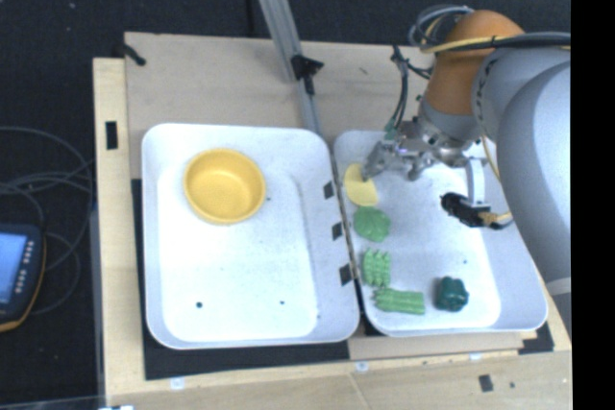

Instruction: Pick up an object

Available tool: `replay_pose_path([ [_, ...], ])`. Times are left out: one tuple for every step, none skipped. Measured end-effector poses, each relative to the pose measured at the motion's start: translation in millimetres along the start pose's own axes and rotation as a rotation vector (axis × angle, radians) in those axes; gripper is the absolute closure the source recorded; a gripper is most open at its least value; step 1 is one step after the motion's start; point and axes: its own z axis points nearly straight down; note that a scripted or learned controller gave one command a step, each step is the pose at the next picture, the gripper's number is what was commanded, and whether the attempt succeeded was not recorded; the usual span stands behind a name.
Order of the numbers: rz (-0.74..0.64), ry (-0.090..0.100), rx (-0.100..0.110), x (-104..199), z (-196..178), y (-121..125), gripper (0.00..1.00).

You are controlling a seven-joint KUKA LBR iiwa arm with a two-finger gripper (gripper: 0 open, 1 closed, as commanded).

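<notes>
My gripper (378, 160) hangs over the far left part of the right bin (480, 264), just above and right of a pale yellow piece (360, 188) lying by the bin's left wall. Below that piece lie a round green thing (372, 225), a ridged green piece (377, 267), a long green piece (400, 301) and a dark green lump (451, 293). I see nothing between the fingers.
A yellow bowl (225, 185) sits in the far left part of the left bin (173, 302). A grey pole (279, 14) rises behind the bins near the divide. The arm covers the right bin's far right corner.
</notes>
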Motion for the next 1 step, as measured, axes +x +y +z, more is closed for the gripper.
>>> replay_pose_path([
  [0.000,-0.001,-0.003,-0.6,-12.1,0.7,1.00],
])
